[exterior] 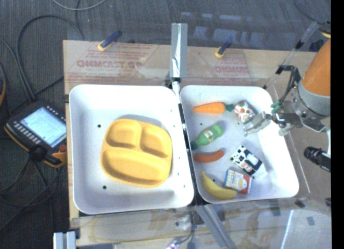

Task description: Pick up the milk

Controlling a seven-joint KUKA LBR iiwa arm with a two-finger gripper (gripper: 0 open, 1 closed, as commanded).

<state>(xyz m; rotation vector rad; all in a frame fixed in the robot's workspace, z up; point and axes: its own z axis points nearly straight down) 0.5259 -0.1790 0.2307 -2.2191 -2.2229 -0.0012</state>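
Note:
The milk [246,161] is a small carton with black and white patches, lying on its side in the right bin [279,151], right of centre. My gripper [258,122] hangs over the bin's upper right part, reaching in from the right. It is above and slightly right of the milk, apart from it, and just right of a small strawberry-printed carton [243,111]. Nothing shows between its tips.
The right bin also holds a carrot [209,108], a green bottle [207,135], a red sausage [208,156], a banana [217,186] and an orange carton [237,181] just below the milk. The left bin [86,135] holds a yellow divided tray [137,151].

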